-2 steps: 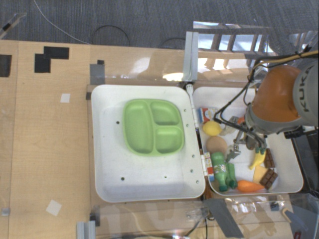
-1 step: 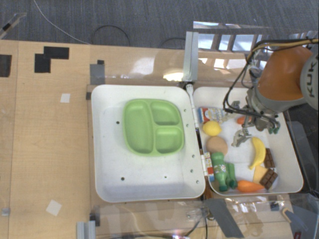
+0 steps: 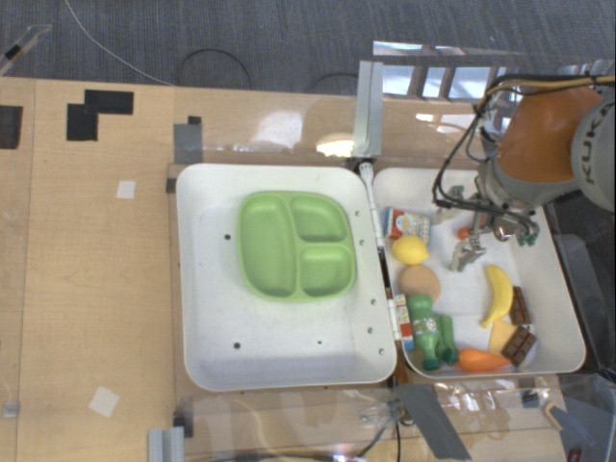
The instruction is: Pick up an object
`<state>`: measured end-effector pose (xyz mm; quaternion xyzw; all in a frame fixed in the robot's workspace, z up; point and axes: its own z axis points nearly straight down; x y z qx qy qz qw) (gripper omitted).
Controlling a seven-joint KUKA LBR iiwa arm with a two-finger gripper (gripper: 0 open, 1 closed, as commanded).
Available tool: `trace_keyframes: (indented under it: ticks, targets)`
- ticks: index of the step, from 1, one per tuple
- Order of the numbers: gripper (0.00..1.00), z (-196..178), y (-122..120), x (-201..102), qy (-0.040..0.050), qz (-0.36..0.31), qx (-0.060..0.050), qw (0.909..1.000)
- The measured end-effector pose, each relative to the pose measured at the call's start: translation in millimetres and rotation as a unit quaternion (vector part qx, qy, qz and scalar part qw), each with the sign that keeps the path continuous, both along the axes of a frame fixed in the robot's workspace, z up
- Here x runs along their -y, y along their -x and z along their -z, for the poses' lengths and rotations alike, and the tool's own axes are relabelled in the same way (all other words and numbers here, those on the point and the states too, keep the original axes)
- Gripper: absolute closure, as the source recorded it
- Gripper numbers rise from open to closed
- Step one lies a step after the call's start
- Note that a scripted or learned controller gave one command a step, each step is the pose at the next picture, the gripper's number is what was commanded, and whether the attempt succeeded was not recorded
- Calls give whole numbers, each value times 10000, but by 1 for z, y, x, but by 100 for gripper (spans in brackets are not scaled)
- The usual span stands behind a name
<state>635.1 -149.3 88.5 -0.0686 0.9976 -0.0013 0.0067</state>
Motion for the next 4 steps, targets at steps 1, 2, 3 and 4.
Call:
trace_keyframes:
  ticks: [1,2,3,4]
  targets:
    - [0,-1,7,53,11,50,3,10000]
    - [0,0,50,56,-2,146,-11,9999]
    - [0,-1,67,56,-4,679,4,9977]
    - [100,-16,61,55,9,648,84,9979]
